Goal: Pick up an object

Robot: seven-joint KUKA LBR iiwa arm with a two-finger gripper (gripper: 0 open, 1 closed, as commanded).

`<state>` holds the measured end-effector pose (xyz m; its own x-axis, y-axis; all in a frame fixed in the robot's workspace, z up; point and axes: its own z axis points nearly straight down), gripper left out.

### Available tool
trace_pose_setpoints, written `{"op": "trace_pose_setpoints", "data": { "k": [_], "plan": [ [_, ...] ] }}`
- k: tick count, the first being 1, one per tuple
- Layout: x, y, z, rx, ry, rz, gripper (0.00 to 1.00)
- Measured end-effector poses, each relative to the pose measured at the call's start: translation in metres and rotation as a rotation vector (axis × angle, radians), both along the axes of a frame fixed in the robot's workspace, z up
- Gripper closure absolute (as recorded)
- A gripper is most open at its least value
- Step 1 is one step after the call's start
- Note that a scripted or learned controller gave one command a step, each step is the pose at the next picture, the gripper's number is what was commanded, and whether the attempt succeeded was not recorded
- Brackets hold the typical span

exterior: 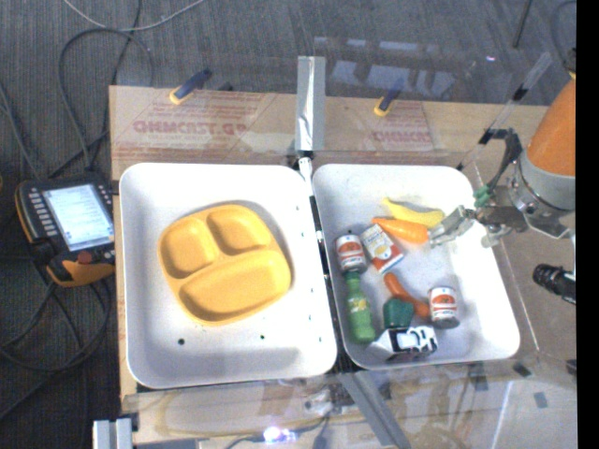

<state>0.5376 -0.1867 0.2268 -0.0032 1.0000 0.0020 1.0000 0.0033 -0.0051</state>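
Left bin [140,279] holds a yellow divided tray [226,261], lying flat near its middle. Right bin [487,288] holds a banana [414,213], carrot [401,229], two small cans [350,253] [443,306], a carton [378,245], a green bottle [359,311] and a black-and-white toy car [410,340]. The gripper [451,226] sits just right of the banana and carrot at the bin's upper right, with the arm [554,157] coming in from the right.

The grey arm [547,181] is reaching in from the right side, with its orange band showing at the upper right edge. The gripper [451,227] is pointing to the left and slightly downward, and the wrist is sitting behind it.
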Motion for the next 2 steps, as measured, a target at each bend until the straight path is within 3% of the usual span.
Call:
{"op": "trace_pose_setpoints", "data": {
  "k": [1, 2],
  "plan": [
    [0.0265, 0.0616, -0.133, -0.002, -0.001, 0.007, 0.0],
    [0.0261, 0.0623, -0.1263, 0.0, 0.002, 0.007, 1.0]
  ]
}}
